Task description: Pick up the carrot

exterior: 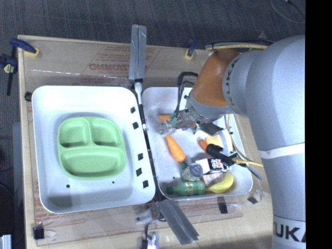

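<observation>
The carrot (175, 147) is orange and tapered. It lies at a slant in the middle of the right bin (153, 104), its upper end toward the bin's back left. My gripper (175, 123) hangs low in that bin, just above and behind the carrot's upper end, with the grey arm and its orange band rising to the right. Nothing shows as held by it. A small orange piece (164, 118) lies right beside the gripper on its left.
A green bottle (188, 189), a yellow banana (224, 183) and a round grey can (195, 169) crowd the right bin's front. An orange and yellow item (207, 141) sits right of the carrot. The left bin (46, 191) holds a green divided plate (92, 145).
</observation>
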Motion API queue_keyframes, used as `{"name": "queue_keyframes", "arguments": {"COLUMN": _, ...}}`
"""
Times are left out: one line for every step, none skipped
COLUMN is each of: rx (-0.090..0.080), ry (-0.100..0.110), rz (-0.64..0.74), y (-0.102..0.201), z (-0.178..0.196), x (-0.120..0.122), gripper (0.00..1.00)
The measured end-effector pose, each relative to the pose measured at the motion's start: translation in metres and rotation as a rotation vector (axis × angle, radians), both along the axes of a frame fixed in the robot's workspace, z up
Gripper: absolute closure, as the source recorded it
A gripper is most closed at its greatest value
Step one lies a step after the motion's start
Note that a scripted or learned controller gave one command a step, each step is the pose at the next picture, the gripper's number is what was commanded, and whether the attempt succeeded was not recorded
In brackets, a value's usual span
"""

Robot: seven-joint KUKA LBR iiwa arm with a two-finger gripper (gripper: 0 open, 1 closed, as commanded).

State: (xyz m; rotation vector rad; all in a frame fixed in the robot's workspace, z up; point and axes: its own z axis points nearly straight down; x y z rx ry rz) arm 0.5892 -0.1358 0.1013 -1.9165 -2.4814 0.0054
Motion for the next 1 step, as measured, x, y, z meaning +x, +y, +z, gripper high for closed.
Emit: {"name": "queue_keyframes", "arguments": {"rx": -0.002, "ry": -0.005, "rz": -0.143, "y": 0.0547, "z": 0.0907, "x": -0.0471, "gripper": 1.00}}
